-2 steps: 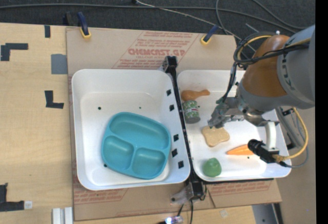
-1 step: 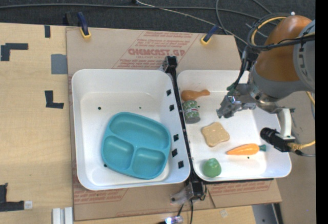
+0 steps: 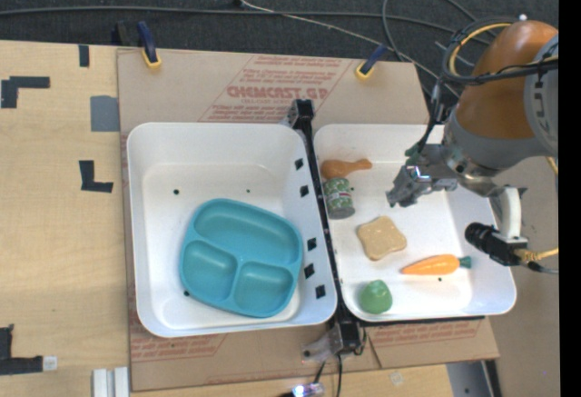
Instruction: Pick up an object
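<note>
The gripper (image 3: 406, 189) hangs over the right bin (image 3: 486, 300), near the middle of its far half, with the arm (image 3: 504, 95) reaching in across the bin's right edge. Nothing shows between its fingers, so it carries nothing; the tips are too small and dark against the bin floor to tell how far apart they stand. Five things lie in this bin. The bread (image 3: 380, 238) is the nearest, lying just toward the bin's near edge and slightly toward the divider from the fingertips; it sits flat, roughly square, with no marked long axis. The can (image 3: 339, 198) lies by the divider, level with the gripper and farther off than the bread. The drumstick (image 3: 343, 168) lies near the far divider corner, its long axis running along the far edge. The carrot (image 3: 435, 265) lies toward the near right corner, its long axis running roughly parallel to the near edge, green end toward the right edge. The green ball (image 3: 375, 296) sits close to the near edge, well apart from the gripper. Judging by closeness, the bread is the likeliest target, calling for a short shift toward the near edge before descending. The left bin (image 3: 145, 159) holds a blue tray (image 3: 241, 256).
</note>
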Tool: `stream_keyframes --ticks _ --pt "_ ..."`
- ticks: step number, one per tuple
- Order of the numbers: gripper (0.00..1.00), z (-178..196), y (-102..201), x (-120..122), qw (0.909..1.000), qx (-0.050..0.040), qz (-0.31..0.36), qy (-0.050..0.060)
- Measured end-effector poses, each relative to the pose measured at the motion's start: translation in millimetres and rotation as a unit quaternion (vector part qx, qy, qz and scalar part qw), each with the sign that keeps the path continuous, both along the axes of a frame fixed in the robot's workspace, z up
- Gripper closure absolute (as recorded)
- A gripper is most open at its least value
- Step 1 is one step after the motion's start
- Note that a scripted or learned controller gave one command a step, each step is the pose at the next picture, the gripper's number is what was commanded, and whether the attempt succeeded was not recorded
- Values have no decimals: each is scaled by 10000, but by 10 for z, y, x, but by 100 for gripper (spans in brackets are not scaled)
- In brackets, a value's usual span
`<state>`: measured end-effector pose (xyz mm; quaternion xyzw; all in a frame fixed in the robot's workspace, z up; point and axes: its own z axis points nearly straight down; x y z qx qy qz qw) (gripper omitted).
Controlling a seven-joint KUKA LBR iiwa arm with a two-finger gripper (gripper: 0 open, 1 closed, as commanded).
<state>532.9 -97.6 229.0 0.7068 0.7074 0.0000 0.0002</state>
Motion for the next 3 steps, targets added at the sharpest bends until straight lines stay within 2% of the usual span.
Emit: stream_keyframes --ticks 2,3 --pt "100 117 1012 292 10000 10 33 3" --pt "100 -14 1526 562 10000 2 27 6"
